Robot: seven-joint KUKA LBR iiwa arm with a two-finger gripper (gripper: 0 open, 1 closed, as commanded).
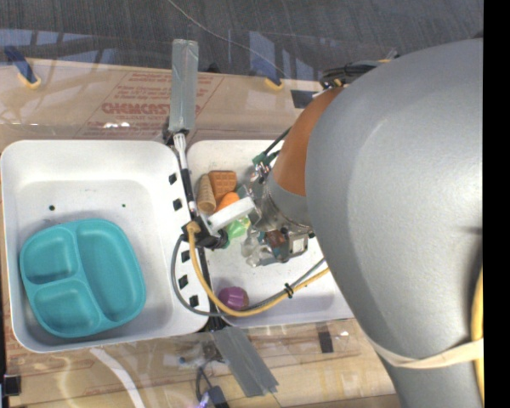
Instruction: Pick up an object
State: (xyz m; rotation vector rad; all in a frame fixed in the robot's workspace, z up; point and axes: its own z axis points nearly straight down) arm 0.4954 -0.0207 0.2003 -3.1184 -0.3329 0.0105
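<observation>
Camera view: arm low over the right bin

Camera view looks down on two white bins. The left bin (pixel 17 185) holds a teal tray (pixel 81 274) with three compartments. The grey arm (pixel 399 202) covers much of the right bin (pixel 263 314), and its gripper (pixel 253 228) sits among a cluster of objects: a waffle cone (pixel 209 191), an orange piece (pixel 228 201) and a green piece (pixel 236 228). I cannot tell how the gripper is set. A purple object (pixel 233 297) lies apart, near the bin's front wall, beside a yellow cable (pixel 206 289).
</observation>
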